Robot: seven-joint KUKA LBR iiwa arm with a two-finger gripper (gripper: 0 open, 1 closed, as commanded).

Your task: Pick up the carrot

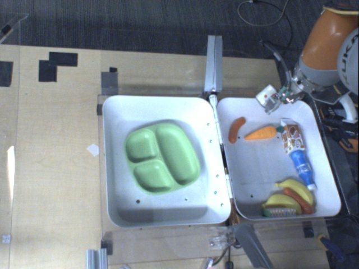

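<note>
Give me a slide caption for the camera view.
Gripper hovers at the right bin's far rim, carrot lying below.

A pale wooden bench (56, 167) carries two shallow white bins side by side, their inner edges nearly touching. The left bin (115, 195) and the right bin (247, 178) sit with a grey metal bar (213, 66) running back from the gap between them. Black tape patches (56, 65) lie on the bench's far left part.
</note>
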